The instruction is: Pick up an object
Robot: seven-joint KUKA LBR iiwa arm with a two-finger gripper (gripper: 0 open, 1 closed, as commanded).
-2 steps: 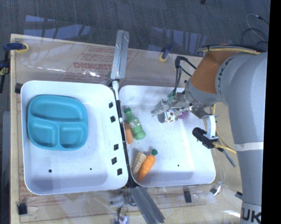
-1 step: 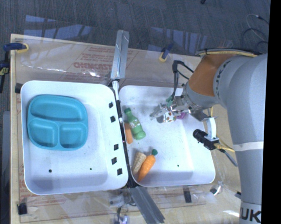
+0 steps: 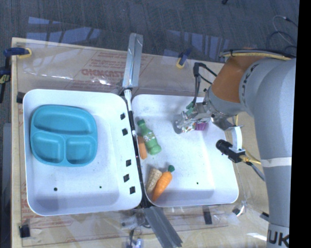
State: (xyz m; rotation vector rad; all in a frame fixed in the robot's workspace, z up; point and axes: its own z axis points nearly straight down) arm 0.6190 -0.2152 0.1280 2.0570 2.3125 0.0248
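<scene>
The grey two-finger gripper (image 3: 189, 122) hangs over the upper part of the right white plastic bin (image 3: 222, 193). A small purple object (image 3: 201, 126) sits right at its tip, but whether the claw is clenched on it or released cannot be told. Towards the bin's left wall lie a green plastic bottle (image 3: 149, 139), an orange toy carrot (image 3: 162, 182) and a beige cone (image 3: 153, 178). If the purple piece is only nudged, lifting may leave it behind or push it against the bin's far wall.
</scene>
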